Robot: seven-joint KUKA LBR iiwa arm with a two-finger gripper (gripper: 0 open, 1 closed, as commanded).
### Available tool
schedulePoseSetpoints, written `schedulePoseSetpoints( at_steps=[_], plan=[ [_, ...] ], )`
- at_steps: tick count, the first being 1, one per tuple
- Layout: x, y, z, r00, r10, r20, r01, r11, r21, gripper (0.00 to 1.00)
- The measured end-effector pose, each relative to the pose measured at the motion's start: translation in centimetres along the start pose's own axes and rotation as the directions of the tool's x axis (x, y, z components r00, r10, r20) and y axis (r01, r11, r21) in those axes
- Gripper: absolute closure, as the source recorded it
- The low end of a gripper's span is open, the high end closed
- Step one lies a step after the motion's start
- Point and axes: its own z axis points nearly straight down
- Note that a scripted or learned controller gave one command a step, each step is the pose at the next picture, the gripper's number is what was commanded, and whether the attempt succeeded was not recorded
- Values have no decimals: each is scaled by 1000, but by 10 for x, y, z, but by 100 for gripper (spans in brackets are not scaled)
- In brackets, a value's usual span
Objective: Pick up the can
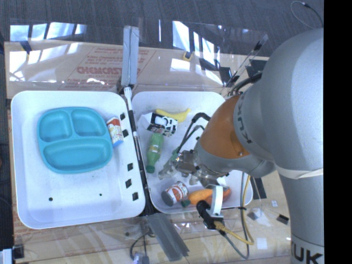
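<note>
The can (175, 193), silver with a red and white label, lies on its side near the front edge of the right bin (144, 104). It touches an orange carrot (205, 194) on its right. My gripper (172, 166) hangs low in the right bin, just above and behind the can and beside the lower end of a green bottle (154, 150). Nothing shows between the gripper and the can. The grey arm with its orange band (223, 133) covers the right side of this bin.
In the right bin's back part lie a yellow banana (175, 114) and a black and white packet (162, 126). The left bin (33, 202) holds a blue divided plate (73, 139) and a small red and white carton (114, 131) by its right wall.
</note>
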Motion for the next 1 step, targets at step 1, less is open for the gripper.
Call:
schedulePoseSetpoints(
  at_steps=[1],
  plan=[
    [-26,6,9,1000,-18,0,18,1000,-2,0]
  ],
)
